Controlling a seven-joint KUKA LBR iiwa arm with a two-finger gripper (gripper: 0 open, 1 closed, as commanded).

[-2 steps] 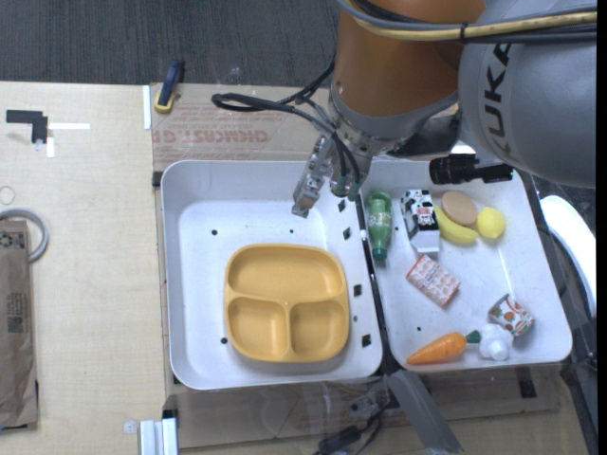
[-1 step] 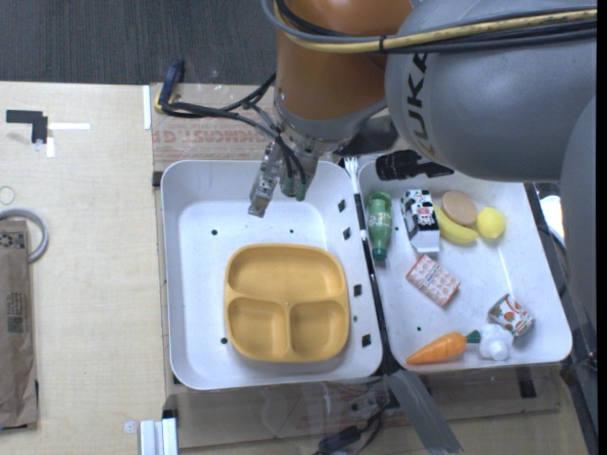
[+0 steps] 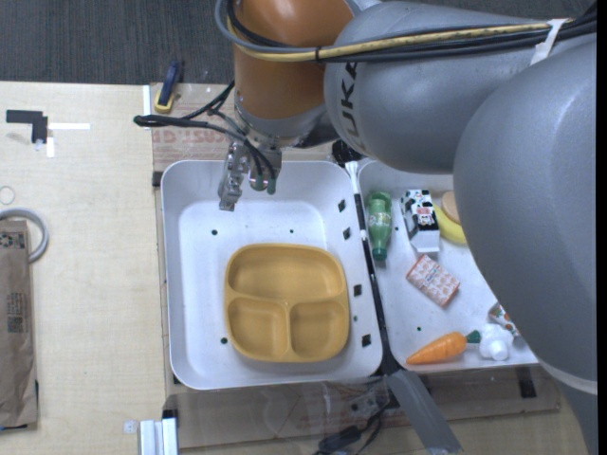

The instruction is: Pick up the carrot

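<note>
Hanging over the far end of the left bin (image 3: 175, 282), above the tan divided tray (image 3: 285, 301), the claw (image 3: 247, 183) is empty, its fingers slightly parted, so the reach looks misplaced. The carrot (image 3: 438, 350) lies in the right bin (image 3: 417, 320) near its front edge, well apart from the claw. It rests on its side, long axis nearly across the bin, pointed tip leftward, green top rightward beside a white object (image 3: 494, 346).

A: Which parts are hidden or cut off?
B: The arm (image 3: 493, 112) covers the right bin (image 3: 417, 325) at its upper right corner and most of a yellow item (image 3: 451, 224). A brown bag (image 3: 14, 330) is cropped at the left edge.
A: And the gripper (image 3: 247, 180)?
B: Finger spacing too small to tell.
</note>
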